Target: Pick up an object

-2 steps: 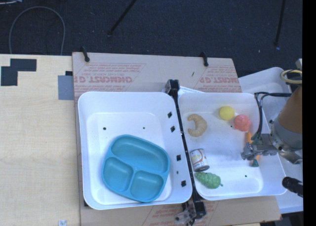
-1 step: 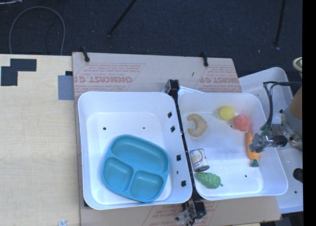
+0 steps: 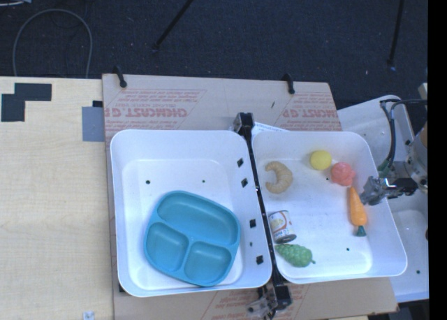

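Note:
The right bin (image 3: 377,256) holds a tan croissant (image 3: 279,177), a yellow ball (image 3: 320,160), a pink-red fruit (image 3: 342,173), an orange carrot (image 3: 357,209), a small tin can (image 3: 279,226) lying on its side and a green bunch of grapes (image 3: 294,255). My gripper (image 3: 375,191) hangs at the bin's right rim, just right of the carrot's upper end, with nothing visibly held.
The left bin (image 3: 133,172) holds a blue divided plate (image 3: 192,237). A black divider (image 3: 253,200) runs between the bins. Cardboard lies under both bins. Arm cabling (image 3: 391,130) loops at the far right.

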You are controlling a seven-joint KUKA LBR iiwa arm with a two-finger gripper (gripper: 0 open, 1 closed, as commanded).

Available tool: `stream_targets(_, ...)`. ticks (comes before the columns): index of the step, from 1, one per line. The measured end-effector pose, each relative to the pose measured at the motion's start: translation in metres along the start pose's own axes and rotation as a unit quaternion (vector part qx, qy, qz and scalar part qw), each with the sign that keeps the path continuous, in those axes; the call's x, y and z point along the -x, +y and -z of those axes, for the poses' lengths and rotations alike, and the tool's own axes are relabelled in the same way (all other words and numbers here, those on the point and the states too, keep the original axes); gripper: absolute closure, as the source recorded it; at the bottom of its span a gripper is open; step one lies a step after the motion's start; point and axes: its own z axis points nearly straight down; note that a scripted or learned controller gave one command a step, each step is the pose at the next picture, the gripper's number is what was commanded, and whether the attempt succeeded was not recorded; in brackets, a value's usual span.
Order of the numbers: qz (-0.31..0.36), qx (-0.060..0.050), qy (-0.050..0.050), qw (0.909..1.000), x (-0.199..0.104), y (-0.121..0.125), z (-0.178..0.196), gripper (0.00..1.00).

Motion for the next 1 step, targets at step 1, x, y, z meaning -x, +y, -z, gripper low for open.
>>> stream_targets(1,0.002,-0.003,0.002,1.0,-0.0568,0.0142,-0.0077,1.0)
